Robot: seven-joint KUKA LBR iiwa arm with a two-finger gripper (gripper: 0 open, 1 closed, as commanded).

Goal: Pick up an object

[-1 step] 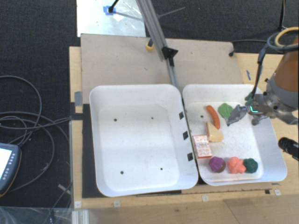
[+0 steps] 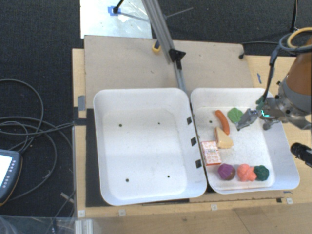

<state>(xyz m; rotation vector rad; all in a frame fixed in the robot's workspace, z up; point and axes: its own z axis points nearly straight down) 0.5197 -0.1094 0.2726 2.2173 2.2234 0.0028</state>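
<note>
The gripper (image 2: 257, 121) hung over the right bin (image 2: 280, 152), just beside the green toy (image 2: 235, 114); its two fingers stood apart, with nothing between them. The task's candidates all lay in that bin. Taking the green toy as landmark: an orange sausage (image 2: 223, 121) lay just to its left, a tan wedge (image 2: 224, 139) below that, and a small pink-and-white box (image 2: 211, 153) lower still, against the bin's left wall. Along the near edge, well below the green toy, sat a purple piece (image 2: 226, 171), a coral piece (image 2: 245, 173) and a dark green piece (image 2: 262, 172) in a row.

The green toy looked like light, hard plastic play food — probably smooth and apt to slip, so a hold across its middle seemed soundest. The left bin (image 2: 107, 130) stood alongside on a tan bench (image 2: 126, 62), above dark carpet (image 2: 39, 43); loose cables (image 2: 24, 126) and a handheld screen (image 2: 7, 172) lay far to the left.
</note>
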